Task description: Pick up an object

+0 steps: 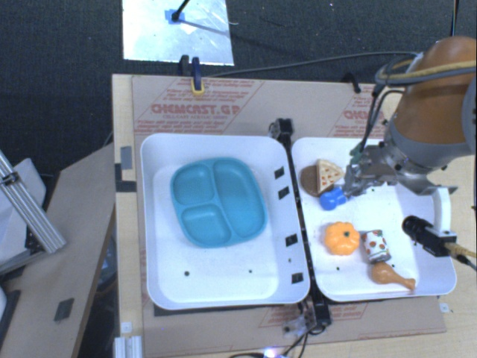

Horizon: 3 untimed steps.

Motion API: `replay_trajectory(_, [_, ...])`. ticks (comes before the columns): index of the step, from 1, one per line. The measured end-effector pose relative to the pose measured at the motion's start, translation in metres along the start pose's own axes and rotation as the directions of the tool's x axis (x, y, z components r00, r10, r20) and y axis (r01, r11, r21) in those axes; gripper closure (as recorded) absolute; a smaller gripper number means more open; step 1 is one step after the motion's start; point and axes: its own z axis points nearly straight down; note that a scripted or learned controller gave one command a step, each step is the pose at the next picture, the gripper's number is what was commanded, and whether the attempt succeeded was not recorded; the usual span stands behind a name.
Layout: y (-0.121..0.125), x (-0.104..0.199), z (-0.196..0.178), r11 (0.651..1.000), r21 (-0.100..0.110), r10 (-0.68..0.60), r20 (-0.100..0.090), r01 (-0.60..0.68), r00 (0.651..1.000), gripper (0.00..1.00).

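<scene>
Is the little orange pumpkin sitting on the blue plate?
No, the pumpkin sits in the right bin, while the blue plate lies in the left bin.

The right bin (440, 282) is crowded: from its centre, a pizza-slice toy (322, 175) and a small blue object (332, 198) lie toward ten o'clock, an orange pumpkin (341, 238), a small can (375, 245) and a tan drumstick (390, 275) spread from eight to six o'clock, and the arm (436, 103) covers twelve to three o'clock. Bare floor shows between the blue object and the pumpkin, and at four o'clock. In the left bin (160, 274) a blue divided plate (218, 201) takes the middle, leaving an open border, widest at six o'clock.
</scene>
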Motion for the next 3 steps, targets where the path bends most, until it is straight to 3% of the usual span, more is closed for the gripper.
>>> replay_trajectory(3, [0.001, 0.14, 0.023, 1.0, 0.001, -0.001, -0.001, 0.001, 1.0, 1.0])
